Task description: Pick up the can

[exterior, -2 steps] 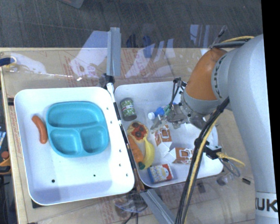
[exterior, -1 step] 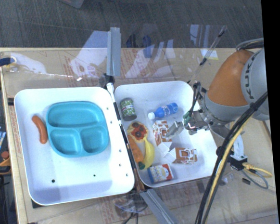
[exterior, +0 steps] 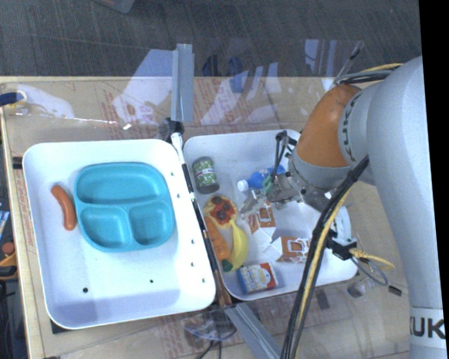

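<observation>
Can (exterior: pixel 205 174) stands upright in the right bin (exterior: pixel 226 144), upper-left corner, near the divider w/ the left bin (exterior: pixel 41 162). Gripper (exterior: pixel 266 200) sits mid-bin, to the can's right and a bit lower — apart from it, not touching. Open or closed: can't tell. Banana (exterior: pixel 238 243) lies below the can; teal tray (exterior: pixel 126 204) and hot dog (exterior: pixel 64 206) in the left bin.

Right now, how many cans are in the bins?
1. The can stands in the right bin, near its upper-left corner, above the banana. The arm covers part of that bin, so another could be hidden.
</observation>
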`<state>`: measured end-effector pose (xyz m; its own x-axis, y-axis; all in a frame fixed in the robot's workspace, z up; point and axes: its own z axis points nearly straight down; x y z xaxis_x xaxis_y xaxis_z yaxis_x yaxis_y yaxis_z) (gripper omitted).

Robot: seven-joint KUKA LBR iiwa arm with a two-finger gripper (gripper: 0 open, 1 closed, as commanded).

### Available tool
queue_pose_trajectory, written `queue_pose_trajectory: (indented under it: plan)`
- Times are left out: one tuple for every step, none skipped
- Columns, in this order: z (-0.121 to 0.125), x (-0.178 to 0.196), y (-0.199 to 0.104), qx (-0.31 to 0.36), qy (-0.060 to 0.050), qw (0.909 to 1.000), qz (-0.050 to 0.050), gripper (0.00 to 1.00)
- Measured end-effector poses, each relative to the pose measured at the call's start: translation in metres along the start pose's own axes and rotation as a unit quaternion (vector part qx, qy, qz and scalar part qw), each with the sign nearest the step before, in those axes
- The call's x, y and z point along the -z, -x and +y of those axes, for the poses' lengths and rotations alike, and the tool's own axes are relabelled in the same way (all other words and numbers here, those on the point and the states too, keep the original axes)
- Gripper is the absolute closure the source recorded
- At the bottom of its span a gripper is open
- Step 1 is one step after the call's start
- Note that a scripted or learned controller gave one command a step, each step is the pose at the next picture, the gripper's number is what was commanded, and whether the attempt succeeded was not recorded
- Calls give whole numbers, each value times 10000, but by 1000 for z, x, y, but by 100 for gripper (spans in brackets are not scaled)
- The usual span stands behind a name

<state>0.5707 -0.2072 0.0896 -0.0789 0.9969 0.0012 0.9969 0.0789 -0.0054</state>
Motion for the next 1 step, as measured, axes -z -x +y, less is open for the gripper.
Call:
queue_pose_trajectory:
  plan:
    - [0,9,0,19,-18,10000,7,100]
